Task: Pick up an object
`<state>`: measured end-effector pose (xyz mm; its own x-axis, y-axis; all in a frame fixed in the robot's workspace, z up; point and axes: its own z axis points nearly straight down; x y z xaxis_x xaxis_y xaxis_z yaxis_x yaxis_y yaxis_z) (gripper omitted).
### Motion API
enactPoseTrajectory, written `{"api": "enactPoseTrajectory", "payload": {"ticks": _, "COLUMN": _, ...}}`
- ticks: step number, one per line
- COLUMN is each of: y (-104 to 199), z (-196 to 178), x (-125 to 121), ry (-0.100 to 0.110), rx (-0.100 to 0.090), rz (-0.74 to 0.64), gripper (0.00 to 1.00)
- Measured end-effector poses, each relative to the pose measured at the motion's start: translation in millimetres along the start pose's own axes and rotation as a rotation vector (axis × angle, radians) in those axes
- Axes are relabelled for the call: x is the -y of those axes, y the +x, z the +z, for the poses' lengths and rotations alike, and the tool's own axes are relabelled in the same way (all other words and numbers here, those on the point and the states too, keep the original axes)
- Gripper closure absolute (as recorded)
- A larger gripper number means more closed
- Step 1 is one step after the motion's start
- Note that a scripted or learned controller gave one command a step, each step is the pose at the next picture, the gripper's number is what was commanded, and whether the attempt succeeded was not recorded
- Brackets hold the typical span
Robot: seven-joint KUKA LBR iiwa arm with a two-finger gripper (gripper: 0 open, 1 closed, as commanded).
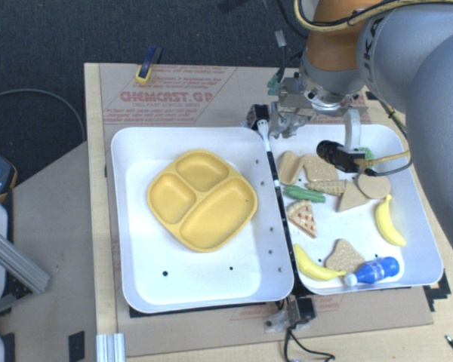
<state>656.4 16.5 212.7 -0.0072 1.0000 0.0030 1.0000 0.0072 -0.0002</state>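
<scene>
Hand (287,121) low over far-left corner of right bin (415,202), beside divider; whether open or closed, cannot tell; nothing seen in it. Pickable clutter just beside: cracker pieces (317,173), green pod (304,194), pizza slice (303,219), bananas (389,221), blue bottle (375,270). Risk: flat overlapping pieces slip, or hand strikes bin wall. Left bin (136,270) carries yellow divided plate (202,200). Table (106,96) cardboard-topped, dark carpet beyond.

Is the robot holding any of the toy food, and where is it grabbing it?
It cannot be told. The gripper hangs over the right bin's back left corner, and no toy shows between its fingers.
</scene>
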Motion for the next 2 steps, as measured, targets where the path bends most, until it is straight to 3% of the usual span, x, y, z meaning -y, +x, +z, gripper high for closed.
{"api": "enactPoseTrajectory", "payload": {"ticks": 1, "y": 47.4, "z": -2.4, "x": -3.5, "ry": -0.003, "rx": 0.001, "rz": 0.001, "gripper": 1.00}}
{"api": "enactPoseTrajectory", "payload": {"ticks": 2, "y": 45.9, "z": -23.2, "x": -4.4, "ry": -0.005, "rx": 0.002, "rz": 0.006, "gripper": 1.00}}
